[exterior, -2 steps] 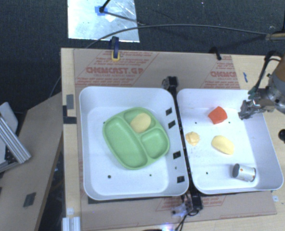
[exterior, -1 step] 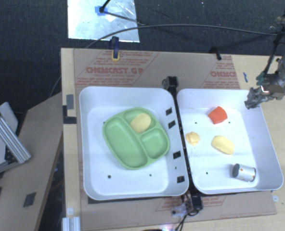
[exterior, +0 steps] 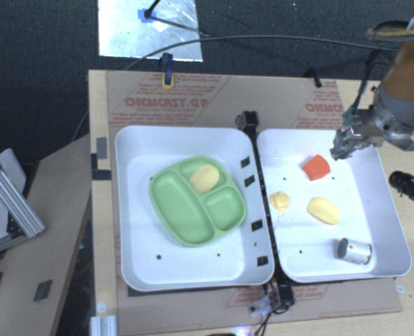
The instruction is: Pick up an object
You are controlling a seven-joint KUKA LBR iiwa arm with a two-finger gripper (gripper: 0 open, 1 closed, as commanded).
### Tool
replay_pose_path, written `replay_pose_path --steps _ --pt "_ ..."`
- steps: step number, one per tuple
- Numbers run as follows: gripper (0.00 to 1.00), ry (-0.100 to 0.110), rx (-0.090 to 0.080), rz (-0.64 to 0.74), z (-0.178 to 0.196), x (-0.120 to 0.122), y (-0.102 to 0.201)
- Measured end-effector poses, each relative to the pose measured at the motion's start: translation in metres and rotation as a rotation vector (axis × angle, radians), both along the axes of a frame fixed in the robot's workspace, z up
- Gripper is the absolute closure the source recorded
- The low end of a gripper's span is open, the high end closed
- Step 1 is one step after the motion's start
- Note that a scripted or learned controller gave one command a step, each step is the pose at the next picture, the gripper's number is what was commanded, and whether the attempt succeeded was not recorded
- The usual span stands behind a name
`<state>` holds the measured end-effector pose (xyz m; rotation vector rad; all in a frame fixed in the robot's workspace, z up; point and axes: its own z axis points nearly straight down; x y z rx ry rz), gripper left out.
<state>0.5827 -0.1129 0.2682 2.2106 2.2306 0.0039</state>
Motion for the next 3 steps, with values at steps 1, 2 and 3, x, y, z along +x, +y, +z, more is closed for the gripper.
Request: replay_pose_path --steps 1,2,3 --pt "1.0 0.002 0.001 0.0 -0.017 0.002 0.052" --pt "1.0 0.0 0.001 0.002 -0.019 0.006 0.115" --pt "1.0 0.001 0.001 0.002 -0.017 0.0 0.175"
